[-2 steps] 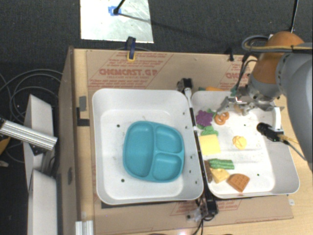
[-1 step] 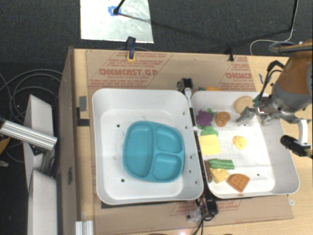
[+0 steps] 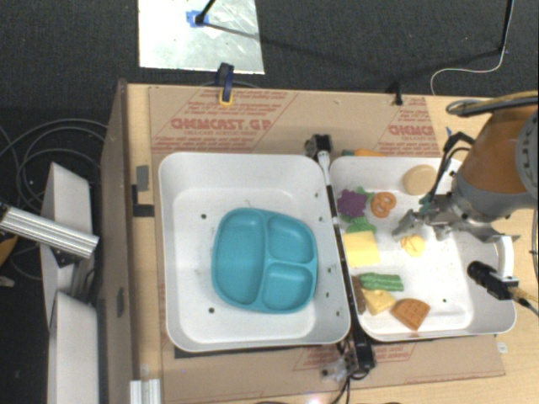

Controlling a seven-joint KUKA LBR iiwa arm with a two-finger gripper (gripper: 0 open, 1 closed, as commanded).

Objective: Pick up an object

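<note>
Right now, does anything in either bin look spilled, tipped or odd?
Nothing stands out. The blue tray lies flat in the left bin; the toy foods are scattered loosely in the right bin, none over its rim.

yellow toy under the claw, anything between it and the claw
Nothing visible does. The claw sits in the right bin directly over the small yellow toy, seemingly at its top edge. The nearest neighbours, the yellow block and the orange ring, lie off to the view's left, apart from it.
</note>
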